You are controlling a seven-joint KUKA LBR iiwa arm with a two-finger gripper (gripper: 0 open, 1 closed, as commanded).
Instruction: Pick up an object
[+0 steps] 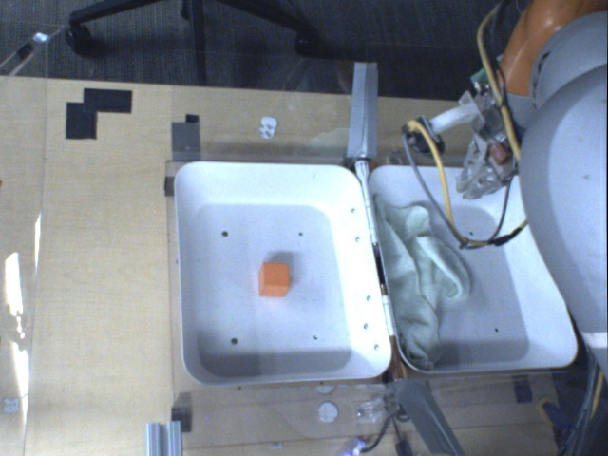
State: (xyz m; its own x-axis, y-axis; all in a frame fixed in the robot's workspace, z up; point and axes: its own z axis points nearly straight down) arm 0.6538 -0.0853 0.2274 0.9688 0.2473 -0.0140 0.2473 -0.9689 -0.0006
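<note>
Left bin [204, 207] open around orange cube [275, 279]; crumpled cloth [423, 269] crowds right bin [532, 335].

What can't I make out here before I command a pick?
- Gripper: small and blurred over the right bin, so its finger state is unreadable.
- Cloth: its folds could cover something beneath.
- Right bin: the arm hides its right wall.
- Cube in the left bin: underside unseen.

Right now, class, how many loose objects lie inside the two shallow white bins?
2. A small orange cube sits near the middle of the left white bin. A crumpled pale green cloth lies along the right white bin's left side; it may hide something beneath.
</note>
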